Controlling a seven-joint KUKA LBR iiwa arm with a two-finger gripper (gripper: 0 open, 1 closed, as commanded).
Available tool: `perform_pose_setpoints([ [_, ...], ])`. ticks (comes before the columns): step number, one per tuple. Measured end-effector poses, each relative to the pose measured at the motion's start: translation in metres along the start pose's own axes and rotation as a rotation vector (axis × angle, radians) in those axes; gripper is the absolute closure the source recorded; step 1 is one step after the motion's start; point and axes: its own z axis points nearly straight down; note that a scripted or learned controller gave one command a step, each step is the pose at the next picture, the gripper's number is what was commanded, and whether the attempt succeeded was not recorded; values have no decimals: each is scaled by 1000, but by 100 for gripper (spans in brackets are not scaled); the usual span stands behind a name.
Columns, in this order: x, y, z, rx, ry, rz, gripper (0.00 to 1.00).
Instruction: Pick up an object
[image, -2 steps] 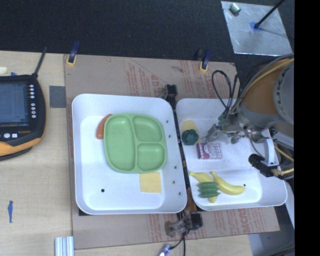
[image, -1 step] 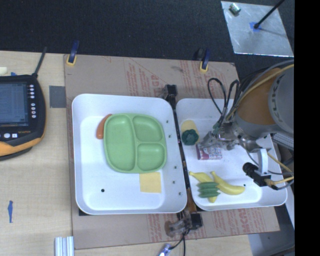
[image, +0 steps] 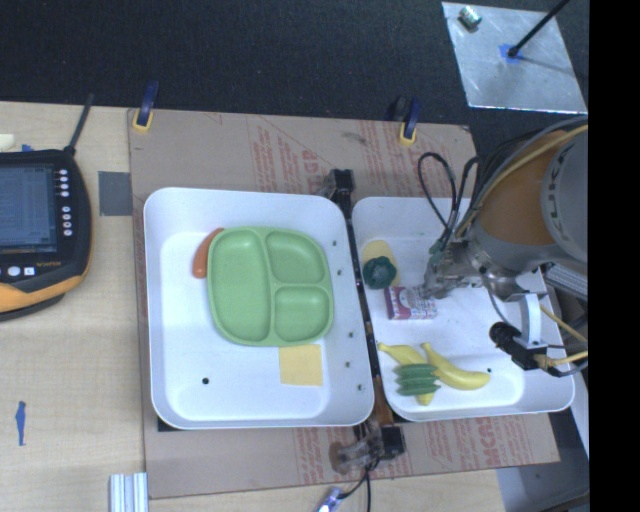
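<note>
The small pink-and-white packet (image: 411, 303) lies on the floor of the right-hand white bin (image: 500, 398), right of centre in the frame. Our gripper (image: 432, 287) sits just above it; we cannot tell its state. Nothing is lifted yet.

Soft, even light; slight blur

This looks like a robot lab. A big grey and orange robot arm (image: 540, 210) reaches in at the right of the frame, with black cables (image: 445, 185) looping off it. At the left edge lies a control pad (image: 35, 235) with a screen and buttons. Clamps (image: 145, 108) pin a cardboard sheet (image: 250, 150) to the tabletop (image: 70, 400), and two white bins (image: 170, 300) hold toy food (image: 435, 370).
</note>
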Motion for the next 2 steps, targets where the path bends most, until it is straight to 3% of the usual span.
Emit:
perform_pose_setpoints([
  [1,0,0,0,0,-1,-1,0],
  [2,24,42,16,10,3,-3,0],
])
